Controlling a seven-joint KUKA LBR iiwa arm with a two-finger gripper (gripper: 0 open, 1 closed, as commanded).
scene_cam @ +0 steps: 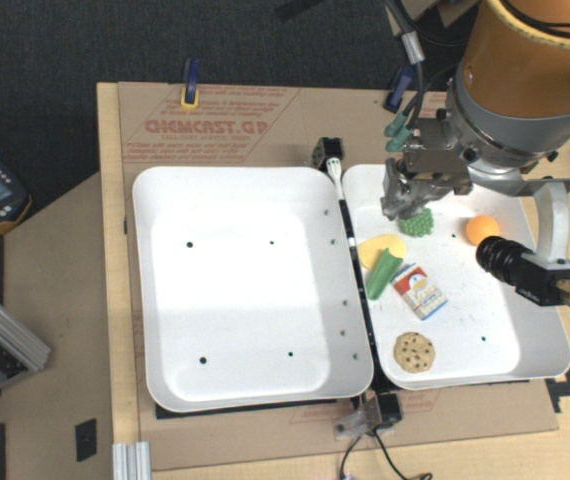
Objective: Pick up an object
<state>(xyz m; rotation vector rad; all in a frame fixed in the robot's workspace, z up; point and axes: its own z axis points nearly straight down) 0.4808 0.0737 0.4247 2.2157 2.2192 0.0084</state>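
My gripper hangs low over the back left part of the right bin, directly above a green broccoli-like piece that it touches or nearly touches. The arm's wrist hides the top of that piece. A yellow piece and a long green piece lie just in front, close to the bin's left wall. Beside them sits a small red and white box. A round cookie rests near the front, and an orange ball lies to the right of the gripper.
The left bin adjoins the right one along a dark divider. A black cylinder on the arm juts over the right bin's right side. Brown cardboard lies under both bins.
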